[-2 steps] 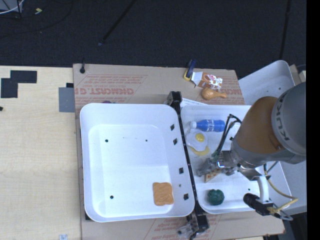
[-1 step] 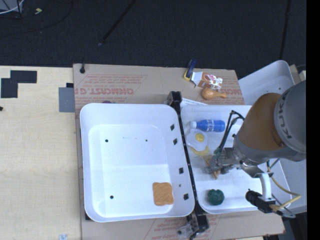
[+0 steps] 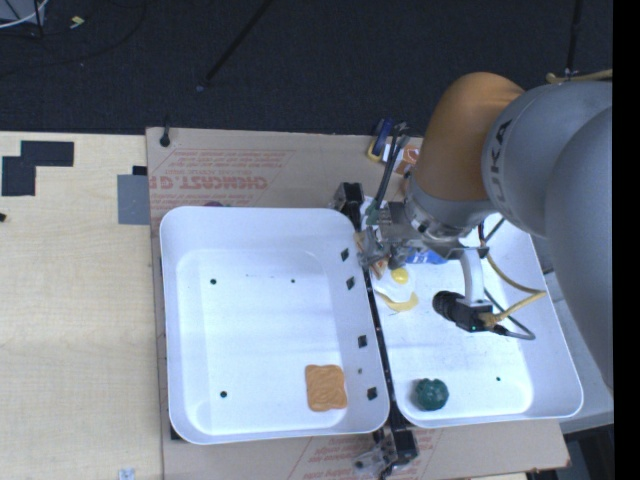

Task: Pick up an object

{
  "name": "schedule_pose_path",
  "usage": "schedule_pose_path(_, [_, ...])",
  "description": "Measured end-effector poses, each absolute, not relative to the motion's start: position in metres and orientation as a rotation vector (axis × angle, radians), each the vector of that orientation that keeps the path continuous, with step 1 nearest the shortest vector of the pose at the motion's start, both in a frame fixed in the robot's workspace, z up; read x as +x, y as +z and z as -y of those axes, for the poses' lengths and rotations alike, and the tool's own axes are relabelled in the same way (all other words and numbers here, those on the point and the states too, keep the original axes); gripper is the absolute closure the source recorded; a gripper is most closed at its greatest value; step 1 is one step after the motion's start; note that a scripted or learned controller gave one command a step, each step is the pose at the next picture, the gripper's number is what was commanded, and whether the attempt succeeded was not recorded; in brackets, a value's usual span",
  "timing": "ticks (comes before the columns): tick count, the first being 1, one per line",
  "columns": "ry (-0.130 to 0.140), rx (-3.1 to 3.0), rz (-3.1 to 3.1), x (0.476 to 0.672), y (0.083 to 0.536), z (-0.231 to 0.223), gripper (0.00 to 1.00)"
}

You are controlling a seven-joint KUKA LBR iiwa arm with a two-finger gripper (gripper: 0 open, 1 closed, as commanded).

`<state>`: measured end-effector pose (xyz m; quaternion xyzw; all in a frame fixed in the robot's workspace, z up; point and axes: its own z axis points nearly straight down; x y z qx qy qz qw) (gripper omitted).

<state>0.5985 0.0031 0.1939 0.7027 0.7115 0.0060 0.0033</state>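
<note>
My gripper hangs low at the far left corner of the right bin, close to the wall between the two bins. Just below and to the right of it lie a small yellow object and a pale yellow curved piece on the bin floor. A blue item peeks out under the wrist. A dark green ball rests near the right bin's front edge. An orange-brown waffle-like square lies at the front right of the left bin.
The grey arm with its orange band covers the back of the right bin. A black cable connector hangs over that bin's middle. Clamps and brackets line the shared wall. Cardboard lies under both bins.
</note>
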Motion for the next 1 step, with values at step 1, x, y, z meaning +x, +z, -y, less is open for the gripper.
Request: schedule_pose_path(1, [0.000, 2.219, -2.228, 0.5373, 0.2635, -0.0467, 1.00])
